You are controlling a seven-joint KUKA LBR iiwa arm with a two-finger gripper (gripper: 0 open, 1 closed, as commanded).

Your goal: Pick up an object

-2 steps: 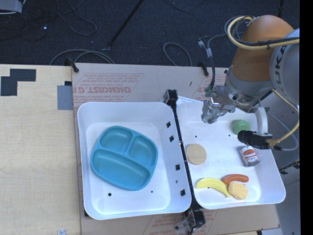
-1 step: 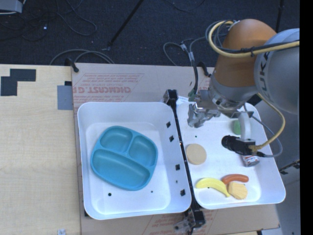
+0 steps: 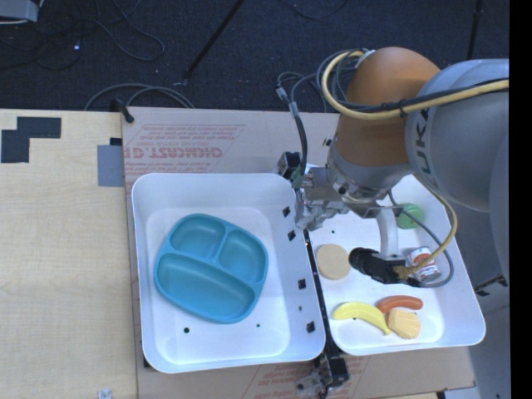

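- Gripper [image 3: 314,214]: over the bins' shared wall; finger state cannot be told.
- Risk: descending here may strike the wall, missing the tan disc [image 3: 333,262] at five o'clock.

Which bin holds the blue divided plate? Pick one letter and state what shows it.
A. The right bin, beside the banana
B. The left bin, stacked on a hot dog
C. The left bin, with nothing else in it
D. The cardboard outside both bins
C. The blue divided plate lies flat on the floor of the left bin, alone there; the banana and hot dog lie in the right bin.
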